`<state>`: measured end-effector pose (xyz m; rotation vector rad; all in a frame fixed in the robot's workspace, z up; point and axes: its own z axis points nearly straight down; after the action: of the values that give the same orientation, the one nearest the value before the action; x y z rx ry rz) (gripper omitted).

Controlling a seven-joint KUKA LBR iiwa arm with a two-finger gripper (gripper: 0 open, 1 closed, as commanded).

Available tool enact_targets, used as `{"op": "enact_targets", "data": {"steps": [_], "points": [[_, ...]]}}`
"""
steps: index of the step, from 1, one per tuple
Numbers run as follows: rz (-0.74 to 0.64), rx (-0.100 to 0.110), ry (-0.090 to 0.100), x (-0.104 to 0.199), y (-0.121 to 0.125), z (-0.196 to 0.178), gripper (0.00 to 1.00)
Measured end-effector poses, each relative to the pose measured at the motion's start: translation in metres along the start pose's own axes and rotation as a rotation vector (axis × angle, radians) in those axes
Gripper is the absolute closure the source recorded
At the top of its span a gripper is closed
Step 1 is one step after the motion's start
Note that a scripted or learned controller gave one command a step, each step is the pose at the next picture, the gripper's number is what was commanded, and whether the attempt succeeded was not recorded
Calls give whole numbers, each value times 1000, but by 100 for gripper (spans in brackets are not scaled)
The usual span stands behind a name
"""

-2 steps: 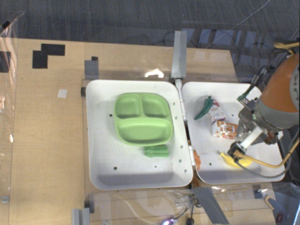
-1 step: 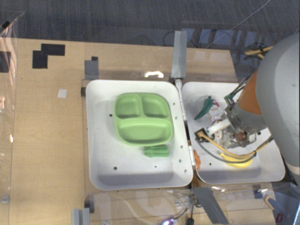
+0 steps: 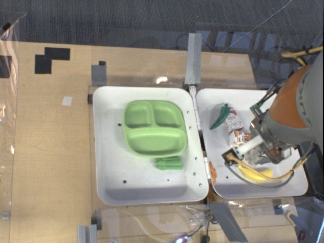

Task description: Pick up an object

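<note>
Yellow banana (image 3: 255, 173) just below pincer (image 3: 246, 153)

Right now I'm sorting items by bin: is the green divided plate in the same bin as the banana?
No. The green divided plate lies in the left bin, while the banana lies in the right bin.

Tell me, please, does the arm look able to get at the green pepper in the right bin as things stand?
Probably yes. The green pepper lies uncovered near the right bin's upper left, apart from the snack packet, and the gripper is just below and right of it.
</note>
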<state>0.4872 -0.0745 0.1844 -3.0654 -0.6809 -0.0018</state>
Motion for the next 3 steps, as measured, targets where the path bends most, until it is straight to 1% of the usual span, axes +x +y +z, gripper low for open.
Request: {"op": "enact_targets", "data": {"steps": [1, 2, 3], "points": [[208, 1, -3, 27, 23, 76, 100], [217, -4, 8, 60, 58, 94, 100], [226, 0, -1, 133, 80, 83, 100]]}}
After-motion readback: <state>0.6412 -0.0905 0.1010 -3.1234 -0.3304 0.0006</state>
